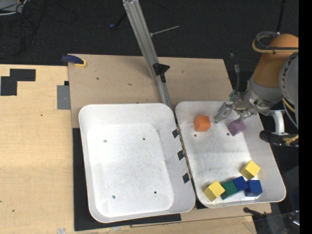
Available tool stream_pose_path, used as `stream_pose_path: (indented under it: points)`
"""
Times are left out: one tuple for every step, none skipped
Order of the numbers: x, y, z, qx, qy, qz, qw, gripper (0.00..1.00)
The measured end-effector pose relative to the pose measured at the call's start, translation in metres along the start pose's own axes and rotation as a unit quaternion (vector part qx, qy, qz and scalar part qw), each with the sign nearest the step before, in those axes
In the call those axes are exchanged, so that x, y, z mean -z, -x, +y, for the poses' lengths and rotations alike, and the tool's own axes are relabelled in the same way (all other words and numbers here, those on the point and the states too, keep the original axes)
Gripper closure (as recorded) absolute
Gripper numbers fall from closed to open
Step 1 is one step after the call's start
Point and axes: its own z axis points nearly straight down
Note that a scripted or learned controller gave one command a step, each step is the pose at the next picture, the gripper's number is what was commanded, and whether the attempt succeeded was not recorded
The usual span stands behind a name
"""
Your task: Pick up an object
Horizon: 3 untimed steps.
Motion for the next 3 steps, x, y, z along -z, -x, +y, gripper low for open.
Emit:
stream_pose_path:
  points:
    - [-0.019,0.002,0.007,0.000,0.015,-0.004,0.9999,0.00]
    - [-0.010,0.002,0.007,0.002,0.016,-0.005,0.9999,1.00]
    - [0.035,0.007,0.012,0.001,0.006,-0.002,1.0000,1.00]
